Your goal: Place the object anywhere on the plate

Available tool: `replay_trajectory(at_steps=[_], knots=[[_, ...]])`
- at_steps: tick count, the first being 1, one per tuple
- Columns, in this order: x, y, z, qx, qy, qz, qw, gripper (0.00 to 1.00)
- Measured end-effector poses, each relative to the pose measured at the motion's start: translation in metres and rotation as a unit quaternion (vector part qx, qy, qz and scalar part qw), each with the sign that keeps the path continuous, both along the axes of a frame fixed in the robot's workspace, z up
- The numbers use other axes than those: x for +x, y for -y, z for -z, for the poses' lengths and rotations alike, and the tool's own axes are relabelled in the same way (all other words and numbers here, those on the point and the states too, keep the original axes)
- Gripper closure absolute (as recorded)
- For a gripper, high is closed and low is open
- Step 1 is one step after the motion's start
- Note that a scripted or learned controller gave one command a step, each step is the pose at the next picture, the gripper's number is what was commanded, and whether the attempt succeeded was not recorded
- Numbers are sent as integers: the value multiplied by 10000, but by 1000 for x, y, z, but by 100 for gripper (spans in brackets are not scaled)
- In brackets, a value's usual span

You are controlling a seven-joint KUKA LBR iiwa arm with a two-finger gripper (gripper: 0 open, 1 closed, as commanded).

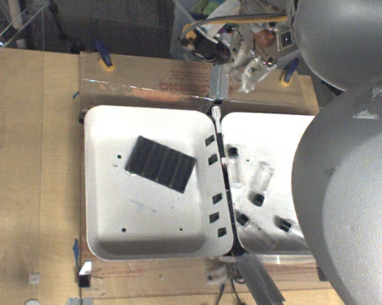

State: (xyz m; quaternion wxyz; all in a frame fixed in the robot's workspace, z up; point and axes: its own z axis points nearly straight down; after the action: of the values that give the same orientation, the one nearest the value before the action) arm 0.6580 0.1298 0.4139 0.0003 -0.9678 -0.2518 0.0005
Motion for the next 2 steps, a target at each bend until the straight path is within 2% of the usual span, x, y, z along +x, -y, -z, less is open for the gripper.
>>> replay_trajectory(at_steps=[1,2], knots=[[1,-14,-20,-3,-15,-1015,9948,100],[-2,12,-20,0,-27,-1542,9880,100]])
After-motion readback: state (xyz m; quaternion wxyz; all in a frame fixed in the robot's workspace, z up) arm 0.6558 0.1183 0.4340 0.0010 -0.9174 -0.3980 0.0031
